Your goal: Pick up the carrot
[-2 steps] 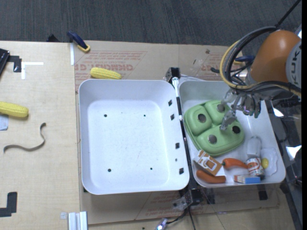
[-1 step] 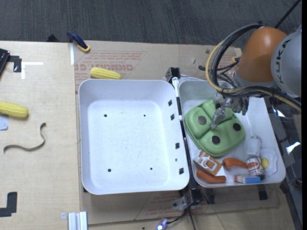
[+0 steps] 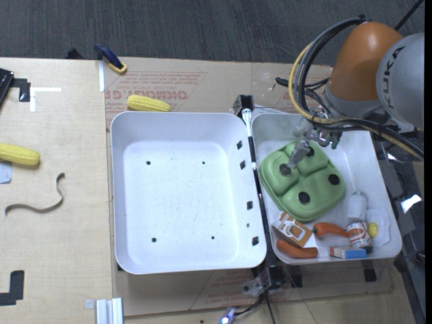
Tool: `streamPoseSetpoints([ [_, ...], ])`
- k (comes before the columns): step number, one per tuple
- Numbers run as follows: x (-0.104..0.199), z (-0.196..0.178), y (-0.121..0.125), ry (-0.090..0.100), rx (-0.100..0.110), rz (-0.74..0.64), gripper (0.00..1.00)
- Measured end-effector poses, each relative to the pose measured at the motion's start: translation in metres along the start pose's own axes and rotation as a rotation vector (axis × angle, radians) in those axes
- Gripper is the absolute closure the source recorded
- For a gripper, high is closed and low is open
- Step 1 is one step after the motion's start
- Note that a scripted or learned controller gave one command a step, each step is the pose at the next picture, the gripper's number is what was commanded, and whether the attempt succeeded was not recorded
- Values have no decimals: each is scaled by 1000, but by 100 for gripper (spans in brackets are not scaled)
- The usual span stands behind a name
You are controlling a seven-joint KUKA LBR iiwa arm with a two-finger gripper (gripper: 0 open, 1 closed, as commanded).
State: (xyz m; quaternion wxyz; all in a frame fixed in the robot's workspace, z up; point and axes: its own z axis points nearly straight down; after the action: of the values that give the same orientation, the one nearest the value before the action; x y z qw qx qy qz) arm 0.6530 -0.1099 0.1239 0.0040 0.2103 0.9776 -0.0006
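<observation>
The carrot (image 3: 329, 229) is a small orange piece lying near the front of the right bin (image 3: 378, 174), between a patterned carton and a little bottle. My gripper (image 3: 295, 159) hangs over the back-left part of that bin, pointing down onto a big green lumpy toy (image 3: 307, 184). It is well behind and to the left of the carrot, with nothing seen in it.
A red-orange sausage (image 3: 297, 250), an orange-white carton (image 3: 292, 229), a small bottle (image 3: 358, 227) and a small box (image 3: 349, 252) crowd the right bin's front. The left bin (image 3: 121, 181) stands alongside. Two corn cobs (image 3: 148, 103) (image 3: 19, 155) lie outside on the bench.
</observation>
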Motion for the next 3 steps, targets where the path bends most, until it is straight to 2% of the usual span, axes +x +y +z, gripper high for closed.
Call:
streamPoseSetpoints([
  [1, -4, 17, -3, -10, -4, 266, 0],
  [2, -25, -36, -51, 1, 2, 351, 0],
  [3, -1, 19, -9, -21, -4, 436, 0],
])
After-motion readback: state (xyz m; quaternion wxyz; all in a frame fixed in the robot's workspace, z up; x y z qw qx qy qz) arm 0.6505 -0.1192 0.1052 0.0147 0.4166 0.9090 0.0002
